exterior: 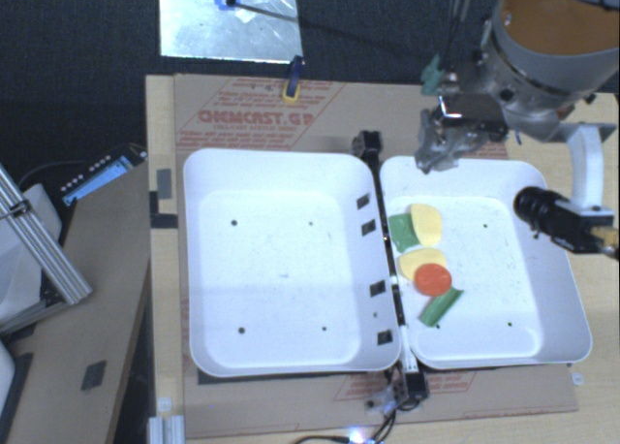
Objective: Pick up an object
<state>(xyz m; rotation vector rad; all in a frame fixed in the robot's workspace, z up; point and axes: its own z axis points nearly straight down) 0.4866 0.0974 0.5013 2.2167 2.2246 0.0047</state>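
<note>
You have two shallow white bins side by side on a sheet of printed cardboard (254, 114). Nearest you, at the front of the seam between them, a small tangle of wires and a clip (402, 396) sits on the cardboard edge.

In the right bin (504, 326), a cluster of small toy-like pieces lies hard against the left wall. Closest is a green stick-shaped piece (440, 306), tilted. Just behind it sits a red-orange disc (433, 280), overlapping a yellow rounded piece (420, 262). Further back, a green block (402, 231) lies beside a paler yellow piece (426, 223), the two touching.

The left bin (281, 268) shows a bare white floor with a few dark dots.

Further back, the gripper (444, 153) hangs over the rear rim of the right bin, well apart from the cluster, with the grey and orange arm (547, 25) above it. You cannot tell from here how the claw stands.

Beyond the cardboard, a shiny metal plate (230, 6) lies on the dark floor.
</note>
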